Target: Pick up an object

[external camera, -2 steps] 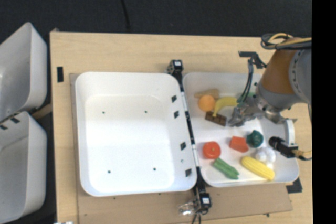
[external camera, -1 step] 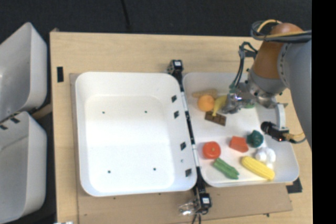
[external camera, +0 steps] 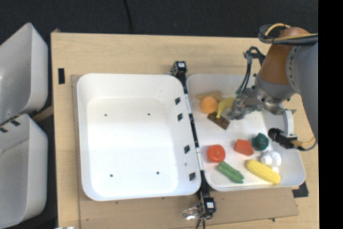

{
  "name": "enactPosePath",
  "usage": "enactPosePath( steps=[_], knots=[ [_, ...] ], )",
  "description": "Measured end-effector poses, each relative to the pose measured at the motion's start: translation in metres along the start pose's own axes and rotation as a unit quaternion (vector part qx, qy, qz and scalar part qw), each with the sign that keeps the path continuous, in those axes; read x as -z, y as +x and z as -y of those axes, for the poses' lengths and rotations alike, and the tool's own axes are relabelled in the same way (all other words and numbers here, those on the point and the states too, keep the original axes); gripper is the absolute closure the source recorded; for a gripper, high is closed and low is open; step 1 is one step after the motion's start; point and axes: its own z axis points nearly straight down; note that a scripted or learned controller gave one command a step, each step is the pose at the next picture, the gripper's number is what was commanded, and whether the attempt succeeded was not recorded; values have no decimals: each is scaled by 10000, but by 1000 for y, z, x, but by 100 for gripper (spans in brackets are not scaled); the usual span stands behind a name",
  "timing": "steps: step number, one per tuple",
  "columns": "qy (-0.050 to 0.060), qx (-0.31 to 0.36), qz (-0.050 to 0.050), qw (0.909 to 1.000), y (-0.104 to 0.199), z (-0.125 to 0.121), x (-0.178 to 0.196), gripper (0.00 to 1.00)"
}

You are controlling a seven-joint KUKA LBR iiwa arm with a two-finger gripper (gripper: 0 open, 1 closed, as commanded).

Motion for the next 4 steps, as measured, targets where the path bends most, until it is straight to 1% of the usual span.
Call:
enactPosePath(
  steps=[1,2,3,4],
  knots=[
    [11,8,-18,10000,14,18,-1,100],
    [-16,5,-4,10000,14,18,0,0],
    [-34,-17,6,10000,20,-14,1,0],
    [41,-36,-5,10000,65,-54,0,0]
  ],
)
